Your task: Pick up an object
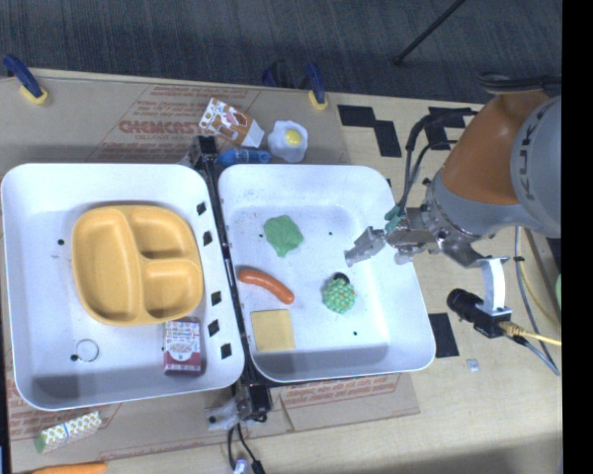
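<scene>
Fingers [376, 242] hang open above right white bin [400, 309] on cardboard-covered bench [158, 117].

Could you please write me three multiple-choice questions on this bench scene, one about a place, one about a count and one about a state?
1. Where does the yellow divided tray lie?
A. In the left bin
B. In the right bin
C. On the bench outside the bins

2. How many green things lie in the right bin?
A. None
B. Two
C. Four

3. What is between the gripper's jaws?
A. The sausage
B. The cheese slice
C. Nothing

Answers:
1 A: the tray sits inside the left bin, above a small red carton.
2 B: a green leafy piece and a green bumpy ball.
3 C: the gripper hangs over the right bin's right side, and the sausage and cheese slice lie apart from it on the floor.
</scene>
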Action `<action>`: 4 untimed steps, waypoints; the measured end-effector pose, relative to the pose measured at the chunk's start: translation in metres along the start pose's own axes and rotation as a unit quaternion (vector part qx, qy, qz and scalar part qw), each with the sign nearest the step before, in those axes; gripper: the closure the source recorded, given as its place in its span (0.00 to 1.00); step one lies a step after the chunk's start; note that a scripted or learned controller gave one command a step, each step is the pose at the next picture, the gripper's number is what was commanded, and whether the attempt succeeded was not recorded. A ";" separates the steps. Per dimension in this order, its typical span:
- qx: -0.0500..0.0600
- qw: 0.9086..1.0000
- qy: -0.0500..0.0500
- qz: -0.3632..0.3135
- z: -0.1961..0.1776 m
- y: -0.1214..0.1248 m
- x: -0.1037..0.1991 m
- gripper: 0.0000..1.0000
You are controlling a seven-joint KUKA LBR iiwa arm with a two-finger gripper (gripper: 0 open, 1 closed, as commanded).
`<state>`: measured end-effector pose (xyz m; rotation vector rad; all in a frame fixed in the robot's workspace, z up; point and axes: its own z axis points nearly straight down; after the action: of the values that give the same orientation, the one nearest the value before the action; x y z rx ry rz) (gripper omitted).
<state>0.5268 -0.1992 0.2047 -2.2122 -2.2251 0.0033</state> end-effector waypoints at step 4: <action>-0.001 0.982 -0.001 -0.189 0.113 0.048 0.099 0.00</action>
<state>0.5741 -0.0999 0.0918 -1.7540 -2.6041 0.0014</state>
